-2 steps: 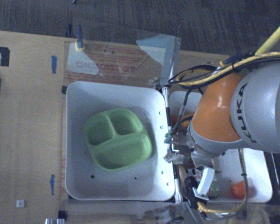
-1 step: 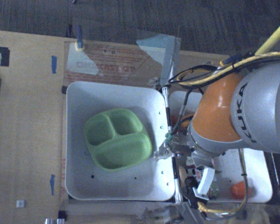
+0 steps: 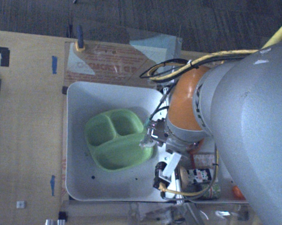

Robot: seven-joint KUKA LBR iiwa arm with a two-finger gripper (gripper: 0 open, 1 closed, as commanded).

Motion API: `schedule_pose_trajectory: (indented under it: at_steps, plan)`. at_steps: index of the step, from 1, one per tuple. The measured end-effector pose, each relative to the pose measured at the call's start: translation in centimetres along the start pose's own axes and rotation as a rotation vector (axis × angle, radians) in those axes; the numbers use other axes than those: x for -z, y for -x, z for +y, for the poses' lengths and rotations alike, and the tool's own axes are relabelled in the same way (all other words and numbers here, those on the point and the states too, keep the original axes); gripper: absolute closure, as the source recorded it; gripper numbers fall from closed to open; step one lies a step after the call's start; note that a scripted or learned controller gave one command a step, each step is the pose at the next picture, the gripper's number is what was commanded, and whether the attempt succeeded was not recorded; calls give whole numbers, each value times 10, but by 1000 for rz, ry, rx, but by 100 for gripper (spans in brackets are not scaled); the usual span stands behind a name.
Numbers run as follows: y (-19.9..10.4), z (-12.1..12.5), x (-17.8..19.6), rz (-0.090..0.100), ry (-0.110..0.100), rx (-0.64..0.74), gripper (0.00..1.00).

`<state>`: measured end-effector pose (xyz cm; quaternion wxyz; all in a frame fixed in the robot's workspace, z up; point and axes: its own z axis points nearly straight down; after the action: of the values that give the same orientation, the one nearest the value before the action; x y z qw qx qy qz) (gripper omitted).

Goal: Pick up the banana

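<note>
Reaching in from the right, the arm (image 3: 249,109) was seen low over the white bin (image 3: 80,129), its grey bulk and orange band (image 3: 183,106) covering most of the bin's right half. The gripper (image 3: 151,135) was placed at the right rim of the green divided tray (image 3: 116,139), apparently at or just above that edge; whether it was open or closed could not be told, and nothing was seen held in it. No banana was identified: the tray's compartments appeared bare, and the ground under the wrist was hidden. A small cluster of items (image 3: 201,176), too small to name, was noted at the bin's lower right beside the cabling. It was judged that the wrist had been set low for a grasp attempt near the tray rim, and that success was not verifiable from this view.
</note>
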<state>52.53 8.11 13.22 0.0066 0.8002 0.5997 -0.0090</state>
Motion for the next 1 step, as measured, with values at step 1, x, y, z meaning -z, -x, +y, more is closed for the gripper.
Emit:
schedule_pose_trajectory:
  at_steps: [1]
  plan:
    - [-19,56,-7,-27,-40,28,0]
